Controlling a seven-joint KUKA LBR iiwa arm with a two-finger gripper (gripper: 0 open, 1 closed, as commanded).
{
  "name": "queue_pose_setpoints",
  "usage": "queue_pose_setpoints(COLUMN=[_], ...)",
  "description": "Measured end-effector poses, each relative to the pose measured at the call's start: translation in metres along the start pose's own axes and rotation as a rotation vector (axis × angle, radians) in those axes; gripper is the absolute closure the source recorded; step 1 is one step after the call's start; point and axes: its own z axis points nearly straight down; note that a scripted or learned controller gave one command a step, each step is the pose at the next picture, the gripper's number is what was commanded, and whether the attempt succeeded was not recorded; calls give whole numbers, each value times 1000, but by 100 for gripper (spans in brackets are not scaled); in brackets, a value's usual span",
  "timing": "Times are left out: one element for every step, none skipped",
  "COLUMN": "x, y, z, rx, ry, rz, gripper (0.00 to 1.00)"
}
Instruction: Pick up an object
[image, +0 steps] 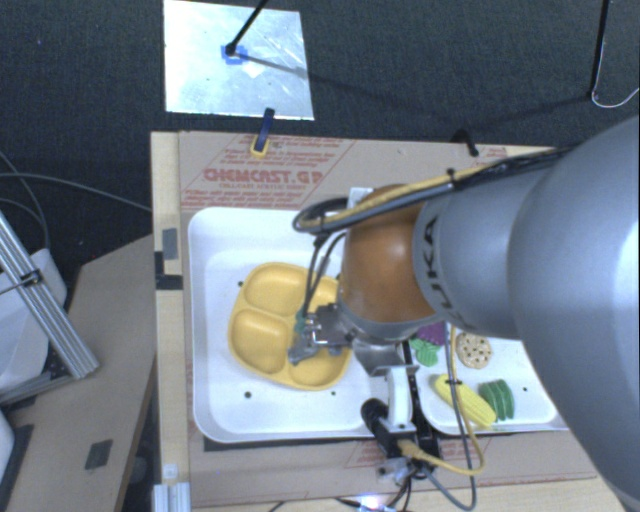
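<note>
I judged the reach step underway: pincer low over the yellow lobed plastic dish in the left white bin, finger state untellable; next, close and lift.

A glossy yellow plastic dish is seen at nine o'clock in a smooth white plastic bin, matt brown cardboard at twelve, and the arm is finished in satin grey metal.
</note>
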Motion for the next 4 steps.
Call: queue_pose_setpoints(x=[26, 89, 87, 40], y=[7, 41, 22, 127], z=[78, 73, 73, -26], rx=[-26, -25, -31, -33], ry=[6, 2, 5, 5], rz=[0, -2, 5, 3], gripper=[0, 0, 0, 0])
